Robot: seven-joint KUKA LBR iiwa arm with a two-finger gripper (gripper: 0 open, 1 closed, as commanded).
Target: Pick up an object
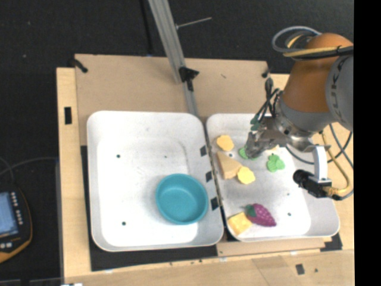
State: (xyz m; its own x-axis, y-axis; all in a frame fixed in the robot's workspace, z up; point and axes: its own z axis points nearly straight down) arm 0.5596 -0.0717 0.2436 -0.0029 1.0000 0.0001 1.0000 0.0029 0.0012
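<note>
Camera view shows the gripper (255, 148) low in the right bin (315, 219), its tips right over a small green piece (245, 153) that peeks out on their left. Whether the jaws are open or closed cannot be told.

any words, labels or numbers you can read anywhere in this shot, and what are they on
None can be read.
The handheld device at the left edge has a lit screen, too small and blurred to read.
The white bins, blue bowl and toy food pieces show no print.
</note>
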